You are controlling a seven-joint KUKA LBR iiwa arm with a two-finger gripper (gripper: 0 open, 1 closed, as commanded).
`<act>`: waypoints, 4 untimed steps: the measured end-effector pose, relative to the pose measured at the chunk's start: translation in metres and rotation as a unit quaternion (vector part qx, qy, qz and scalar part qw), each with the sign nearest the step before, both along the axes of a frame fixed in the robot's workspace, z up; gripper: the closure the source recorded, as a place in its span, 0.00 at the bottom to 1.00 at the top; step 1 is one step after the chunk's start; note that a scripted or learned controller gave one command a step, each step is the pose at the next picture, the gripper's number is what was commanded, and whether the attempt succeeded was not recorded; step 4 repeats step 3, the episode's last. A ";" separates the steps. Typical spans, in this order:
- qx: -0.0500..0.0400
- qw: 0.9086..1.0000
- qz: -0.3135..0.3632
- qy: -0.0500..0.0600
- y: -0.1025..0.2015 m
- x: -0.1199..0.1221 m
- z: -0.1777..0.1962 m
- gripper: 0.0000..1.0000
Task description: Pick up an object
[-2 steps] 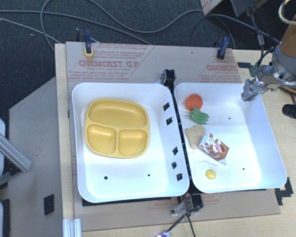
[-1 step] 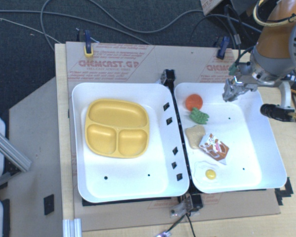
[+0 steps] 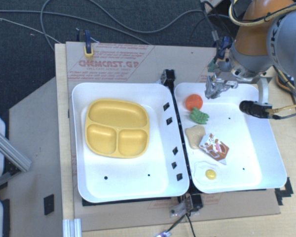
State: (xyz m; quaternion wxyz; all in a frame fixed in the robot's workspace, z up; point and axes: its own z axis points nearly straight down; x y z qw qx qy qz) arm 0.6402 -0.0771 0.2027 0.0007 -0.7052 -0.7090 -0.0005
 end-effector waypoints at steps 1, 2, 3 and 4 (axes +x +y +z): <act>0.000 1.000 0.000 0.001 0.057 -0.006 0.010 1.00; 0.000 1.000 0.000 0.001 0.111 -0.006 0.005 1.00; 0.000 1.000 0.000 -0.002 0.162 0.013 0.017 1.00; 0.000 1.000 0.000 -0.002 0.162 0.013 0.017 1.00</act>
